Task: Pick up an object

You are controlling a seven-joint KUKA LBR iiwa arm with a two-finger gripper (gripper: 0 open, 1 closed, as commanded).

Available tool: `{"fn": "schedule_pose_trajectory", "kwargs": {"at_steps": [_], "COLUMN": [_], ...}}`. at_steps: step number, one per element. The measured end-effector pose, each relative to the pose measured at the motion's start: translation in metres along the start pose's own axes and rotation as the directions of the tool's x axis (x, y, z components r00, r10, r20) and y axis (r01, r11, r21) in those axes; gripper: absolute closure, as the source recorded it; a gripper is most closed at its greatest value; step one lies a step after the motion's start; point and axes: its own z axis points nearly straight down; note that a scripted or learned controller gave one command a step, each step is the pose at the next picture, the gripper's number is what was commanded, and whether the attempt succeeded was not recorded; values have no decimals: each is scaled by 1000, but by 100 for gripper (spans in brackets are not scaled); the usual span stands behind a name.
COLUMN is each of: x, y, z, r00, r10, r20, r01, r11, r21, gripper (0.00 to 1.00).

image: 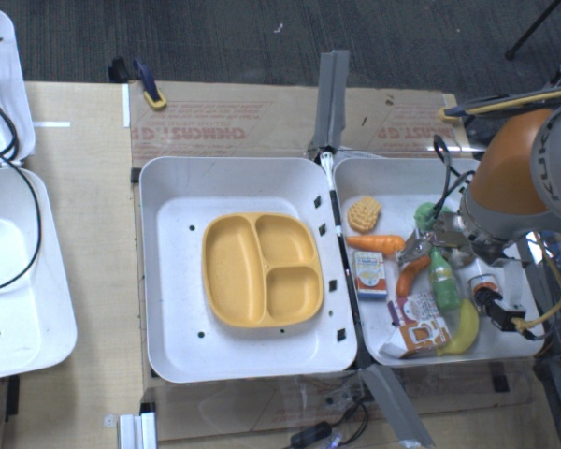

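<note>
Two bins side by side on the bench [84,120]. Left bin [168,279]: a three-compartment plate [262,269] at its centre. Right bin [393,181]: cracker [363,214] at the back left, carrot [376,244] in front of it, small carton [370,274] in front of the carrot. Right of these, a bottle [442,285]; banana [462,330] and packet [421,330] along the front edge. The gripper [421,248] is above the bin's middle, just right of the carrot.

Two white bins are sitting side by side: the left bin [159,279] and the right bin [393,178]. One yellow divided plate [262,269] is lying in the left. The right is holding one waffle cookie [363,214], two carrots [376,244] [409,275], one green bottle [442,284], one banana [463,330], one small carton [369,273] and one snack packet [421,330].
</note>
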Motion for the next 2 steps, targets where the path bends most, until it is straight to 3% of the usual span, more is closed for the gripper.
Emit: {"fn": "schedule_pose_trajectory", "kwargs": {"at_steps": [1, 2], "x": [-1, 44], "y": [0, -1], "z": [-8, -132], "r00": [1000, 1000], "r10": [4, -3], "r20": [0, 1], "r01": [-4, 3], "r11": [1000, 1000], "r21": [1, -1], "gripper": [100, 100]}}
